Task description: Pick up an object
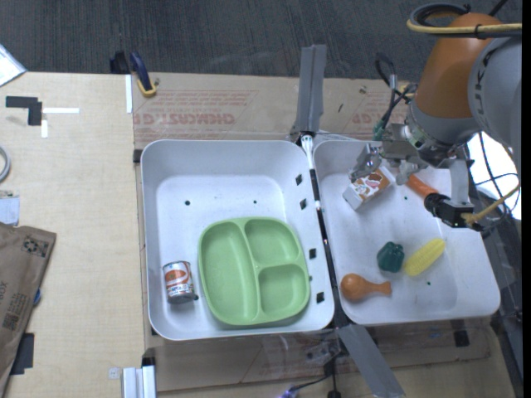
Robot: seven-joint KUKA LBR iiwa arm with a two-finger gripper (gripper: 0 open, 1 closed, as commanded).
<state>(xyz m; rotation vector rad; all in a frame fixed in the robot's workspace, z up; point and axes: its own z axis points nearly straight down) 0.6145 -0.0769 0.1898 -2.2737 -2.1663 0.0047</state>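
Note:
My gripper [370, 169] hangs over the back left part of the right bin [465, 301], under the arm's orange wrist band. A small white and orange carton [367, 188] sits tilted between its fingers, and the gripper is shut on its top. Farther forward in that bin lie a dark green toy vegetable [391, 257], a yellow corn cob [423, 255] and an orange gourd [363, 286]. An orange carrot [421, 186] lies just right of the carton, partly behind the arm's cables.
The left bin [166, 172] holds a green divided plate [251, 268] and a small tin can [177, 282] at its front left. A raised divider [315, 206] separates the bins. Cables and a black fitting [448, 211] hang by the right bin's right side.

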